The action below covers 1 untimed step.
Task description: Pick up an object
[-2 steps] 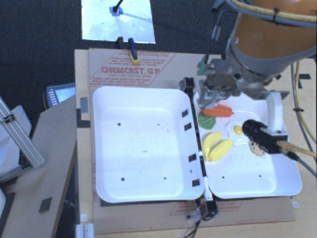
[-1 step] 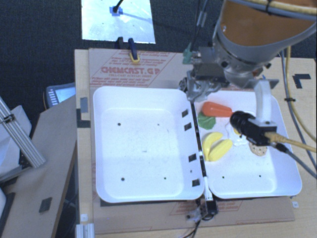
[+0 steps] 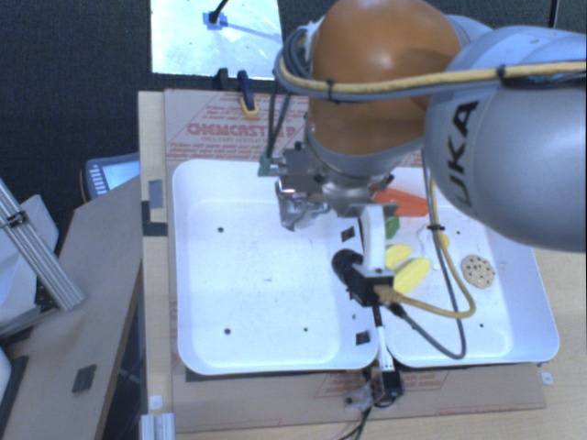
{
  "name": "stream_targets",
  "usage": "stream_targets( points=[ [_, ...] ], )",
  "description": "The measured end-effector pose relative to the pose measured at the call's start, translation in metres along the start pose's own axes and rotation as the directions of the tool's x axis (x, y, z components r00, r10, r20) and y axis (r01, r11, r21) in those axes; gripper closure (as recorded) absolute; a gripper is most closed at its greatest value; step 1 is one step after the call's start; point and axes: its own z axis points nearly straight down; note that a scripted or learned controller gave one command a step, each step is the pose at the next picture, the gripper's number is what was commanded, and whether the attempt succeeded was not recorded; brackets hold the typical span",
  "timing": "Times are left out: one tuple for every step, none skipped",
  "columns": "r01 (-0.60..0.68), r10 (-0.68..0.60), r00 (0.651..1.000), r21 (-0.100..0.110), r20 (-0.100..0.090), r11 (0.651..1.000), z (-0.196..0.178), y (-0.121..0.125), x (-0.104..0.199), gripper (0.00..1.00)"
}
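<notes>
My gripper (image 3: 297, 211) hangs below the big orange wrist band (image 3: 381, 58), over the far right part of the left white bin (image 3: 229, 282). Nothing shows beneath it on the bin floor. The right bin (image 3: 500, 324) holds an orange carrot-like piece (image 3: 406, 201), a small green piece (image 3: 393, 226), two yellow pieces (image 3: 409, 271) and a round speckled cookie (image 3: 478, 270). The arm hides much of the right bin's far side.
A black-and-white fitting (image 3: 359, 278) with a yellow cable (image 3: 440, 312) sits over the ridge between the bins. Clamps (image 3: 246, 95) grip the cardboard's far edge. A metal rail (image 3: 37, 255) and a tablet (image 3: 110, 174) lie off to the left.
</notes>
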Motion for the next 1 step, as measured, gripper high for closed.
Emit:
stream_targets(
  points=[
    [0.001,-0.001,1.000,-0.023,-0.011,1.000,-0.1151,-0.0280,0.0251,1.00]
  ],
)
